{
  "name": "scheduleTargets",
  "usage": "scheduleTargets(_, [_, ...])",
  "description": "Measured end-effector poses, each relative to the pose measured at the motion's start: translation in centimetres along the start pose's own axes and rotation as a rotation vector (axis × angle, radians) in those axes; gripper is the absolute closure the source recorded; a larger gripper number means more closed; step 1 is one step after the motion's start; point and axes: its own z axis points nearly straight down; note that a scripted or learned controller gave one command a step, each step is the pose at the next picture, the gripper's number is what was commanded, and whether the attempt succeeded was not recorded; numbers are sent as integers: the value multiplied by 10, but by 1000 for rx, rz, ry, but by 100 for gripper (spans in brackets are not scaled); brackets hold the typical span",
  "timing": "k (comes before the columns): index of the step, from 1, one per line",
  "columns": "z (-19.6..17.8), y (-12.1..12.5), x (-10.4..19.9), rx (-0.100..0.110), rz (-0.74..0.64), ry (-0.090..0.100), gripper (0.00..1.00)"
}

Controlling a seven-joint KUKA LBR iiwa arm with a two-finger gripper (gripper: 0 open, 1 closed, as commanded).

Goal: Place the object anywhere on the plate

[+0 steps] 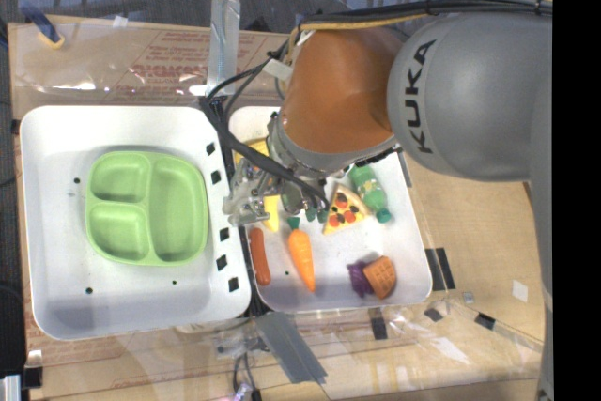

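Note:
A light green plate [147,205] with three compartments lies in the left white bin [56,296]. My gripper [255,202] hangs low over the left side of the right bin [413,282], close to the wall between the two bins. A yellow toy [272,208] peeks out right beside the gripper, mostly hidden by it. Just below lie a red-brown sausage [259,256] and an orange carrot [300,259]. The arm's orange band and grey body cover the far half of the right bin.
Also in the right bin are a pizza slice [344,208], a green toy [369,187], and a purple piece beside an orange waffle-like piece [379,276]. Cables [235,84] run from the wrist over the bins' shared wall.

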Motion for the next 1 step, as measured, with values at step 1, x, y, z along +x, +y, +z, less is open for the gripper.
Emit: scheduleTargets(1, [32, -55, -46, 3, 99, 2, 100])
